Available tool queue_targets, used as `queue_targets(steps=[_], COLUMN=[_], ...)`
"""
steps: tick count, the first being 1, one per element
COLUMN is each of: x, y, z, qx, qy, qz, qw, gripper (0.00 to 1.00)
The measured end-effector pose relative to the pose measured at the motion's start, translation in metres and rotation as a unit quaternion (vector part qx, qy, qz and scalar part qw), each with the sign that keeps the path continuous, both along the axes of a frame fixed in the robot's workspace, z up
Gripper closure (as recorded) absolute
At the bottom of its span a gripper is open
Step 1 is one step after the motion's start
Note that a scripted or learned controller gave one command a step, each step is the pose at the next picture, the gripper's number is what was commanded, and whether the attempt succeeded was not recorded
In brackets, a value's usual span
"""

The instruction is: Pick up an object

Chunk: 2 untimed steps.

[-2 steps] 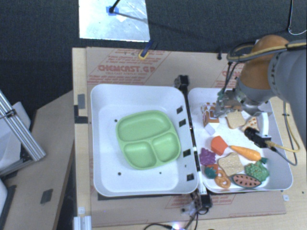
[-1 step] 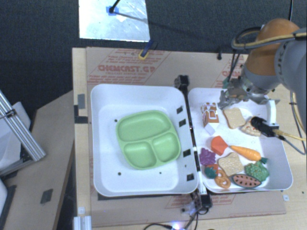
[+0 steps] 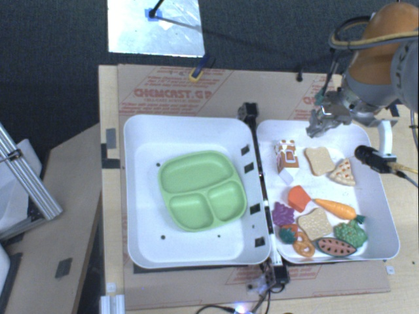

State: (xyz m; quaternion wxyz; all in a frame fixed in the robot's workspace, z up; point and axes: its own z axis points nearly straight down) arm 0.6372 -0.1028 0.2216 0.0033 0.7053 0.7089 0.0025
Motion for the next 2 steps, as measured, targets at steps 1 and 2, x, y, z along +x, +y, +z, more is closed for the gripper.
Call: queue_targets(steps=[1, 2], x=[-0.001, -0.002], y=[0.022, 0.028], z=[-0.006, 0.007], qx=[0.0006, 0.0006], qy=[0.003, 0.002], qz=[0.001, 0.001], qw=[1.0000, 1.0000], gripper=[1.00, 1.00])
